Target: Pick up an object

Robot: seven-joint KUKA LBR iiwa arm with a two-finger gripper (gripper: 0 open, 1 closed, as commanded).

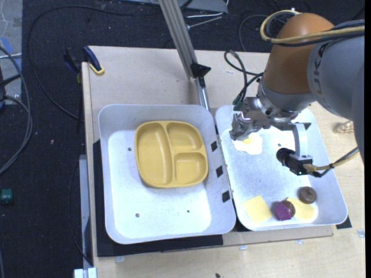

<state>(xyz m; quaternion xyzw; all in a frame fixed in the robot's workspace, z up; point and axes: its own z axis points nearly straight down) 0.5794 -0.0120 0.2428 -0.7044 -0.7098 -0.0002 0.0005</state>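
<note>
Fried-egg toy (250, 145), white with a yellow centre, lies flat near the back left of your right white bin (330, 172), directly under the gripper (240, 128), which hangs at its upper edge; you cannot tell from this angle how the gripper is set. Toward the front of that bin you see a pale yellow square slab (257, 208), a purple rounded toy (283, 209) just beside it, and a small brown round piece (306, 195) near the purple one. Your left white bin (116, 172) carries a yellow three-compartment plastic plate (171, 153). Both bins sit on the counter (139, 74).
</note>
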